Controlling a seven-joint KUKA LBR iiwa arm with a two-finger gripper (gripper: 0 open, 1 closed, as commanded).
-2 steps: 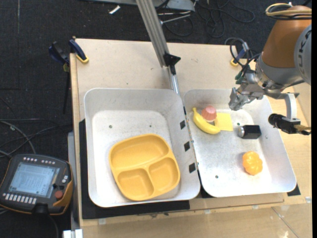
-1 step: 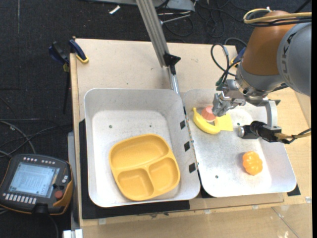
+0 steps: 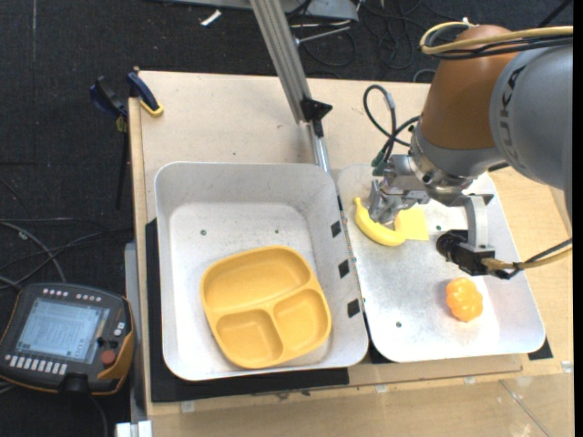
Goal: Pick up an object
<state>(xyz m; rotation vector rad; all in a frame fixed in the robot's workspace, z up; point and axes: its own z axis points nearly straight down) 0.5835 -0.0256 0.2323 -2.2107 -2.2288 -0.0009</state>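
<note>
**benchwatcher:** Left to right: the left bin (image 3: 182,189) holds a yellow divided tray (image 3: 265,306), sitting toward its front edge. In the right bin (image 3: 510,335), a banana (image 3: 378,230) lies by the back-left corner, touching a pale yellow flat piece (image 3: 414,224), and an orange fruit (image 3: 464,299) sits near the front-right. The hand (image 3: 390,198) is right over the banana's back end.

**gripnerd:** Is it clamped on anything?

**benchwatcher:** Can't tell tbh, the wrist blocks the view. My worry: the banana's curved and close to the bin wall, so it could roll or squirt out if the hand pinches off-centre. It might also snag that flat piece.
</note>
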